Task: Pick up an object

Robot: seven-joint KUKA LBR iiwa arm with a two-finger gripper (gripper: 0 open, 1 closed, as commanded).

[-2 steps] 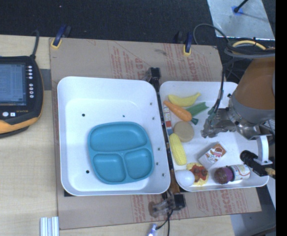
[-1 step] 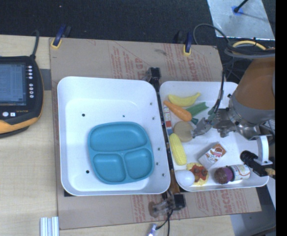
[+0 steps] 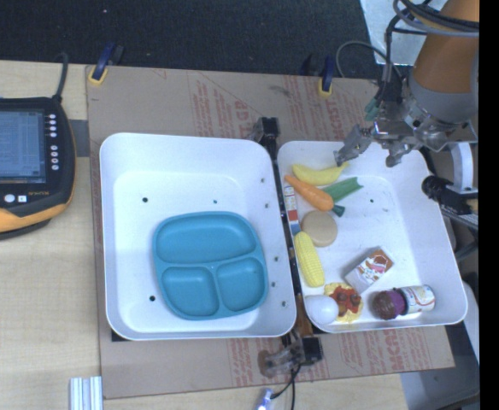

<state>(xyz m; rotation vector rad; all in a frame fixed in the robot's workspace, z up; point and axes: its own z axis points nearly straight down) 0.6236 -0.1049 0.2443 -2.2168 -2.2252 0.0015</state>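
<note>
Camera view from above: two shallow white bins are seen side by side on the bench (image 3: 53,314). The left bin (image 3: 121,165) carries a blue divided plate (image 3: 208,263). The right bin (image 3: 437,254) carries the toy food. A yellow banana (image 3: 319,174) is laid near that bin's far left corner, with an orange carrot (image 3: 311,193) just beside it, its green top (image 3: 345,189) pointed toward the bin's middle. A round tan piece (image 3: 319,227) is placed below the carrot, and a yellow corn cob (image 3: 308,259) is laid along the bin's left wall. A small red and white carton (image 3: 369,268) is set tilted near the middle of the near half. Along the near edge are found a white egg (image 3: 322,308), a red and yellow piece (image 3: 345,300) touching it, and a dark-capped bottle (image 3: 401,301) laid on its side.

The grey arm with its orange band (image 3: 444,54) is brought in from the right, over the far edge of the right bin. The hand (image 3: 373,150) is held low above the far part of the bin, its two fingers (image 3: 350,149) spread apart with nothing seen between them; the left fingertip is placed just beside the banana's end.

A tablet-like pendant (image 3: 14,156) is laid at the bench's left edge.
</note>
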